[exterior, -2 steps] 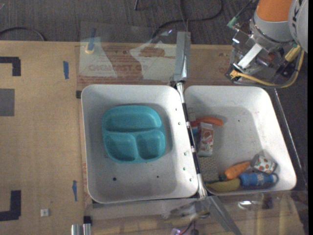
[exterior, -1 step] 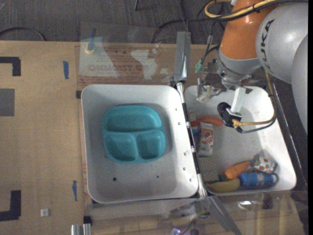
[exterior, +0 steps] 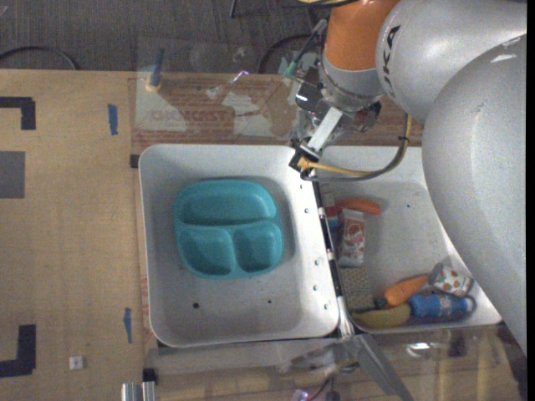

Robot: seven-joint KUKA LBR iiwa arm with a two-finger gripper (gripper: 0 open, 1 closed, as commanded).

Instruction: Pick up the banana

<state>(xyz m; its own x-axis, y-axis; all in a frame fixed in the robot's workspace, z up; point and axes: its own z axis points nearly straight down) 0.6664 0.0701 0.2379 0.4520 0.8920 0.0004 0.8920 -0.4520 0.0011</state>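
Observation:
The banana [exterior: 385, 317], yellow with a greenish tinge, lies along the near edge of the right bin [exterior: 418, 192], beside a blue bottle. My gripper [exterior: 304, 160] hangs at the far end of the ridge between the two bins, well away from the banana, which is at the opposite end of the bin. Nothing shows in the gripper. The big grey arm covers the right part of the right bin.
An orange carrot [exterior: 406, 288], a blue bottle [exterior: 440, 307] and a small patterned cup [exterior: 452, 281] crowd the banana. A red-and-white carton [exterior: 352, 237] and an orange-red piece [exterior: 362, 206] lie mid-bin. The left bin [exterior: 159, 249] holds a teal divided plate [exterior: 227, 226].

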